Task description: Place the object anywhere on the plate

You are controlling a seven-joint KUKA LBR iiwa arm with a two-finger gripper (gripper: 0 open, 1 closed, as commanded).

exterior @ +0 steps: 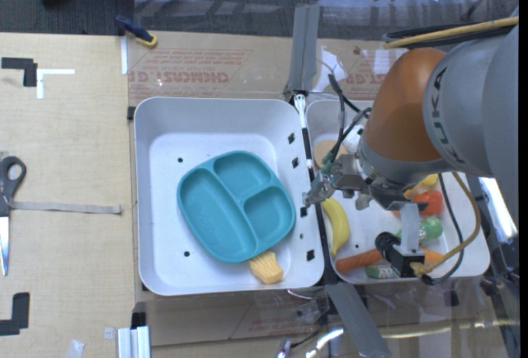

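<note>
At the far left of the bench, a pair of scissors (8, 183) lies on the wood, well apart from the bins. The left bin (148, 208) holds a teal plate (235, 205) with three compartments, lying flat and turned at a slant. Just beside the plate's lower edge, touching or nearly touching it, sits a small pale yellow ridged piece of toy food (266, 268), on the bin floor and not on the plate.

In the right bin (470, 261), the banana (336, 222) lies close to the dividing wall. It is yellow, smooth and gently curved, with a darker tip at its upper end. Its long axis runs roughly from the top of the view to the bottom, with the upper end leaning a little toward the left bin and the lower end pointing toward the carrot (361, 261), an orange piece lying crosswise below it.

The gripper (328, 183) hangs directly over the banana's upper end, under the grey arm (462, 101) with its orange band. Whether its fingers are spread or closed on the banana cannot be told; the wrist and cables hide them. Farther right lie red, green and yellow toy pieces (425, 212).
</note>
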